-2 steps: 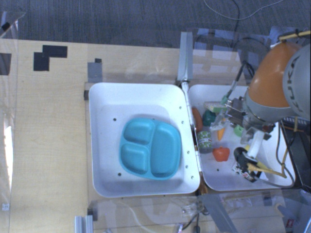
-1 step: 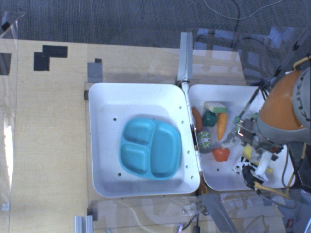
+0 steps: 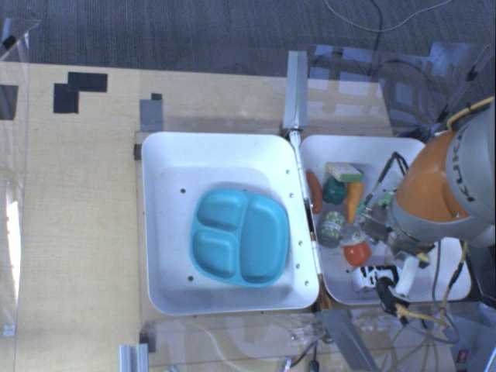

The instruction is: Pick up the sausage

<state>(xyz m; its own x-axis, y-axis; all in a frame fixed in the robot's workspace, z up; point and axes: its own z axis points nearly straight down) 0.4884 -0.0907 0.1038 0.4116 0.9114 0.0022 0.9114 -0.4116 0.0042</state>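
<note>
Far left of the blue plate (image 3: 240, 236), two black patches (image 3: 77, 91) mark the pale wooden tabletop (image 3: 70, 231). The blue plate, moulded into three compartments, lies flat in the left white bin (image 3: 167, 177), toward that bin's right side.

Just right of the blue plate, past the wall where the two bins meet, the sausage (image 3: 313, 191) lies in the right white bin (image 3: 318, 157). It is reddish-brown and lies lengthwise, close along that wall.

Further right of the plate are:
- a teal item (image 3: 335, 191), with a pale box (image 3: 343, 170) behind it
- an orange carrot-like piece (image 3: 354, 200)
- a small round can (image 3: 332, 226), whose green-speckled label has print too small to read
- a red tomato-like thing (image 3: 357, 253), lying right of the can on the near side

Furthest right of the plate, the grey arm (image 3: 434, 192) with its orange band reaches over the right bin. Dark letters on its grey shell are cut by the picture's edge and cannot be read in full. Its wrist end hangs above the red thing and the carrot-like piece, with the can and the teal item between it and the sausage.

The jaws are hidden under the wrist, so I cannot tell whether they are spread or pressed together, or what they touch.
</note>
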